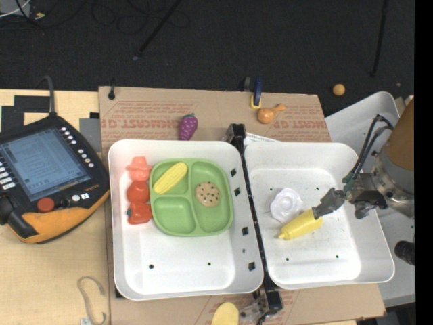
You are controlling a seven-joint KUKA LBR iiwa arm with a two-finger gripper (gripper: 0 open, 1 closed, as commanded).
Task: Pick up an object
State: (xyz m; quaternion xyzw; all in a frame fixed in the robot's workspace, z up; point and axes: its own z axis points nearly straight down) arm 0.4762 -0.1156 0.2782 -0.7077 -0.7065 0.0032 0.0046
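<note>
In the right bin [365,263], a yellow squeeze bottle [300,227] lies on its side, tilted up to the right. A white crumpled cup [286,204] rests just above and to its left. My gripper [329,203] reaches in from the right, with its dark tip at the bottle's upper right end. Whether it touches the bottle is unclear. The left bin [176,269] holds a green divided plate [181,215] carrying a yellow corn cob [168,177] and a cookie [208,193]. A red toy figure [138,193] stands beside the plate.
Purple grapes [188,126] and an orange gourd [268,114] lie on the cardboard behind the bins. A yellow item [225,313] sits at the front edge. A teach pendant [47,175] rests at the left. Cables hang by the arm at the right.
</note>
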